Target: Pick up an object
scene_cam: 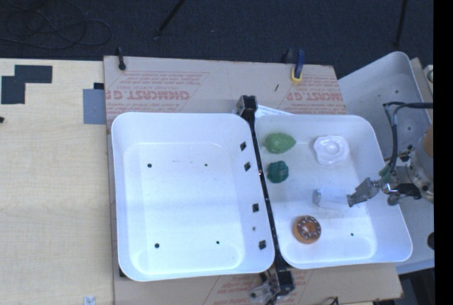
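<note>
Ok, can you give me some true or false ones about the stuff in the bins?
1. The donut lies in the right bin. True.
2. The left bin holds the green things. False: the light green lump and the dark green lump lie in the right bin.
3. The pincer is over the right bin. True.
4. The white thing touches the donut. False: they lie apart.

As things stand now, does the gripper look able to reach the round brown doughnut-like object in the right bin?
Probably yes. The gripper is over the right bin, and the doughnut-like object lies apart from the other items, with bare floor between them.
</note>
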Motion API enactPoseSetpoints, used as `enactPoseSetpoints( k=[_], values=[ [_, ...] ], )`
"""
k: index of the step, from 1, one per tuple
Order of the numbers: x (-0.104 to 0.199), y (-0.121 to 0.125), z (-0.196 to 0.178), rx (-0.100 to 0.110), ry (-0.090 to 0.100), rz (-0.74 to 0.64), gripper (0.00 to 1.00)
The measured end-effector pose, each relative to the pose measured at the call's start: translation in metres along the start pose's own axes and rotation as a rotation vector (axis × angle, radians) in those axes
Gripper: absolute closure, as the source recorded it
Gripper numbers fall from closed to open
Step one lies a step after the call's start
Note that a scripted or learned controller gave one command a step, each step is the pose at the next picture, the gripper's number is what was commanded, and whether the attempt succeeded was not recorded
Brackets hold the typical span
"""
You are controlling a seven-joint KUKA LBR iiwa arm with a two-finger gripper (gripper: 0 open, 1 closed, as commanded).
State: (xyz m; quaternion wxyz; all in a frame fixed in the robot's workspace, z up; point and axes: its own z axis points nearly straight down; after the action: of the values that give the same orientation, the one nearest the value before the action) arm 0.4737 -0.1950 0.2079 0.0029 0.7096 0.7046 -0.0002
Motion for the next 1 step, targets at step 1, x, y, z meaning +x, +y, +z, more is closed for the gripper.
enactPoseSetpoints(
  k=[1],
  values=[
    [0.0032, 0.0017, -0.0035, 0.007, 0.005, -0.004, 1.0]
  ],
)
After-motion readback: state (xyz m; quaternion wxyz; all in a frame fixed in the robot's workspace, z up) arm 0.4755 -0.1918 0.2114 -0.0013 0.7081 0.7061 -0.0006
